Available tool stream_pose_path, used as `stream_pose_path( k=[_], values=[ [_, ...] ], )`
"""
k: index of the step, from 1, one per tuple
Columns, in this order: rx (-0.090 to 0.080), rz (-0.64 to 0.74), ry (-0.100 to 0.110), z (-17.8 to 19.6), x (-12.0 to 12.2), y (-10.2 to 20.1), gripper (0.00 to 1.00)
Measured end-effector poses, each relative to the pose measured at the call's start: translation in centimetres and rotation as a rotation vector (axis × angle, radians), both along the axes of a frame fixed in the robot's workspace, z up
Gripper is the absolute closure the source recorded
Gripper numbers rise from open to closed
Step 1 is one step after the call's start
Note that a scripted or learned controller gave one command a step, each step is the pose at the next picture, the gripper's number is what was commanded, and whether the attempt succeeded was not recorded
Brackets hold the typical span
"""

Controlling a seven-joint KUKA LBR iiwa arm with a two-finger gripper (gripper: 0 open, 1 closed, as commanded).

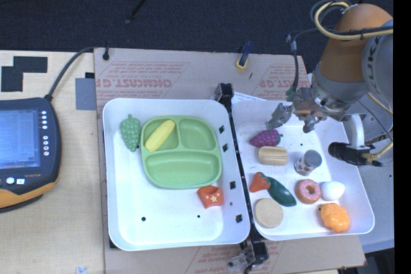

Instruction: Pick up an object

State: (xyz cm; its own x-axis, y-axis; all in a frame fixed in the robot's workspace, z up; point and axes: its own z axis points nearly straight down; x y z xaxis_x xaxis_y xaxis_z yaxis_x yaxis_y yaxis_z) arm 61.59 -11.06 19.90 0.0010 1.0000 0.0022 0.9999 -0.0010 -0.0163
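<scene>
Background: dark carpet-like floor with black cables beyond the counter [64, 74].
Surface: cardboard sheet [167, 77] under both bins, printed in red, upside down; the lettering is too blurred to read reliably.
Left of bins: handheld pendant [26, 144] with a lit screen and orange rim.
Left bin [125, 228]: shallow white plastic. It holds a green three-compartment plate [186, 163] with a yellow corn cob [160, 135] in the upper-left compartment, green grapes [130, 132] touching the plate's left edge, and a red block with a star [210, 196] just below the plate.
Right bin [359, 215]: purple grapes [265, 137], tan bread roll [273, 155], small grey can [309, 162], red-and-green pepper [270, 187], pink donut [308, 191], white egg [332, 190], orange fruit [334, 217], round beige biscuit [268, 213].
Arm: grey with an orange band, reaching in from the right.
Fingers [294, 117]: spread apart, nothing between them, above the right bin's upper edge.
Task object position: purple grapes lie just below and left of the fingers, apart from them.
</scene>
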Motion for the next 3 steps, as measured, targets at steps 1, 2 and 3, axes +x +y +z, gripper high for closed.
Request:
stream_pose_path(
  k=[1, 2, 3],
  values=[
    [-0.001, 0.002, -0.013, 0.8, 0.3, 0.0, 0.00],
    [-0.001, 0.002, -0.009, -5.5, 0.3, 0.4, 0.00],
    [-0.001, 0.000, -0.008, -10.9, 0.1, 0.6, 0.00]
  ],
)
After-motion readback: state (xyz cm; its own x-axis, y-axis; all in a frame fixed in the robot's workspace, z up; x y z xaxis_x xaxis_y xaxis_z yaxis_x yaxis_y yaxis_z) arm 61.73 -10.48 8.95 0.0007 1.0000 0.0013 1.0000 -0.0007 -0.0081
